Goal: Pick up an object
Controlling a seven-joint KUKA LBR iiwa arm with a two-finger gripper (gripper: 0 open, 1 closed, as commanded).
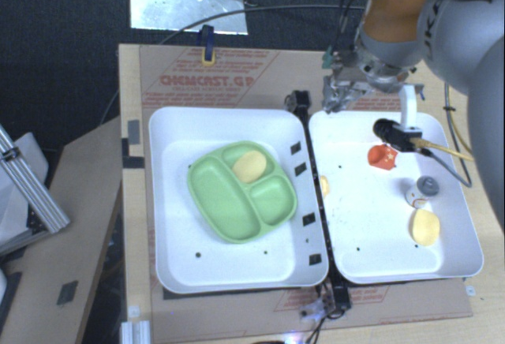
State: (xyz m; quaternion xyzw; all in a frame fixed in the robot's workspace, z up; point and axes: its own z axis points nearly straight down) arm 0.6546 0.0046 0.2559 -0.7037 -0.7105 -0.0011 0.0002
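From the camera view, the gripper [341, 98] hangs over the far rim of the right bin [363, 244], close to the corner where this bin meets the left bin [181, 256]. It is too blurred and foreshortened to tell how far open it is. No object can be seen in its grasp.

Everything it could pick lies nearer the viewer than the gripper.

- **Small red-orange object** [382, 157]: this is the closest candidate, down and to the right of the gripper on the bare floor of the right bin. It stands apart from the other pieces and looks compact, with no clear long axis.
- **Grey round piece** [427, 185]: further along the same diagonal.
- **Yellow oval piece** [424, 227]: beyond the grey one and well apart from the gripper. Its longer side runs roughly away from the viewer.
- **Small yellowish bit** [323, 186]: almost straight below the gripper, tight against the wall between the bins, which would probably make it awkward to grasp.
- **Yellow lump** [251, 166]: down and to the left of the gripper, in one compartment of the green divided plate [229, 208] in the left bin.

I judge that no pick has begun. The red-orange object looks like the easiest target, needing a short move down and to the right, then a descent.
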